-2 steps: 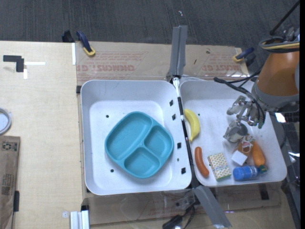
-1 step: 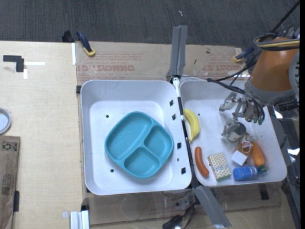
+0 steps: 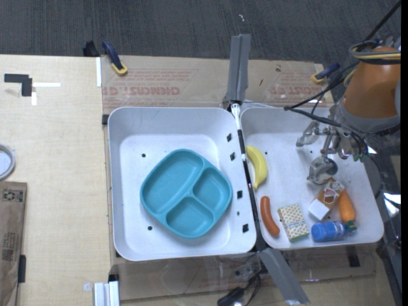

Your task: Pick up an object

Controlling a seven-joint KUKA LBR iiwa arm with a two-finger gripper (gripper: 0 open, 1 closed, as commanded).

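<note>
Tool hangs over the small toys at the back of the right bin, nothing picked yet.

The tool (image 3: pixel 323 169) is just above a small brown-and-white box (image 3: pixel 329 192); can't tell if it's open or closed, & nothing shows in its grip. The toys sit v. close: carrot (image 3: pixel 346 207), white cube (image 3: pixel 318 209), blue bottle (image 3: pixel 329 231), cracker pack (image 3: pixel 293 221), hot dog (image 3: pixel 269 216). My guess: it could bump a neighbor, grab 2 things, or slip off. The banana (image 3: pixel 257 165) lies apart by the wall btw. bins. All sit in the right bin (image 3: pixel 280 123). The left bin (image 3: pixel 127 132) holds a blue tray w/ 3 parts (image 3: pixel 185 192). Both rest on the desk (image 3: pixel 51 158).
</note>
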